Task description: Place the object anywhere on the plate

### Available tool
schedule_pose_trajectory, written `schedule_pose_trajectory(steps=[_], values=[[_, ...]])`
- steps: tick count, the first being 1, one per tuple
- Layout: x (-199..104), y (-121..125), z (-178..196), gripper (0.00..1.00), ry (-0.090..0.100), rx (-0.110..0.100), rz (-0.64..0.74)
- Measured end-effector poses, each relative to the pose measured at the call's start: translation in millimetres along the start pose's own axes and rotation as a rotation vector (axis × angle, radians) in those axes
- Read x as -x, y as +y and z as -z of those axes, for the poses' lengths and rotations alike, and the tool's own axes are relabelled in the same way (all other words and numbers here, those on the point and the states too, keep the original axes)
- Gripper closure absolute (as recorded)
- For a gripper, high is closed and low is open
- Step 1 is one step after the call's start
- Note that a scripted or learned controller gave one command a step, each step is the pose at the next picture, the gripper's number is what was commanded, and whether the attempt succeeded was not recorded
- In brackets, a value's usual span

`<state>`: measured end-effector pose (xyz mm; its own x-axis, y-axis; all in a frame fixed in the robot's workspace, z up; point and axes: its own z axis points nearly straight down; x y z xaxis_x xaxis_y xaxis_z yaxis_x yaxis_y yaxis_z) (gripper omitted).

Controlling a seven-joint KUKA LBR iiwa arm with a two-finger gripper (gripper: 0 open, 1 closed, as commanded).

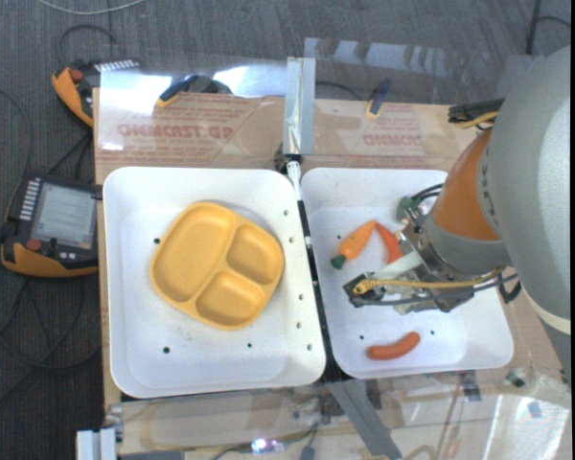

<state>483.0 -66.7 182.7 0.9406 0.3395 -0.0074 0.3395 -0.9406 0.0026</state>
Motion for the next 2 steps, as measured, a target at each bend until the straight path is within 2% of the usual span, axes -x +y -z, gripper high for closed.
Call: schedule_pose_trajectory(steps=[1, 2], values=[[-35, -93, 0, 1.0, 0.0, -0.006, -0.056], [-71, -155, 42, 1.0, 0.001, -0.005, 0.017]])
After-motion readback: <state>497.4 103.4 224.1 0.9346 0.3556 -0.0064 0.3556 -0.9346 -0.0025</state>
